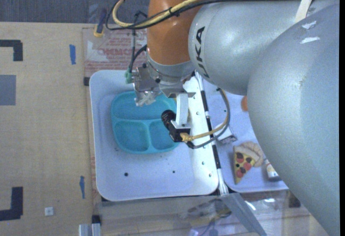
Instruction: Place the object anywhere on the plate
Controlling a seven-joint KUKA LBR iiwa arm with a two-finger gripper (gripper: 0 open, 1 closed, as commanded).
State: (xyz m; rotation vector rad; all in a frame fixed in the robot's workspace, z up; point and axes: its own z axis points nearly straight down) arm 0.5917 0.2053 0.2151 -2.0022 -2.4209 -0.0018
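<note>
Tan surface (43,138) bearing white bins (140,181); pincer (143,98), grip state indiscernible, above blue plate (135,127); pizza (243,160) in right bin

The arm (269,46) has a smooth grey shell with a soft sheen, like painted metal or hard plastic, and its orange band (170,22) is glossier, catching a pale highlight. The gripper (144,95) looks like bare, dull metal. Below it the blue plate (132,124) appears to be smooth moulded plastic — slightly shiny along its dividers. The two white bins (145,175) look like matt plastic (faintly speckled). The bench (43,122) has a flat tan, cardboard-like surface. The pizza slice (243,160) looks like painted toy plastic — which cannot be told for certain.
</note>
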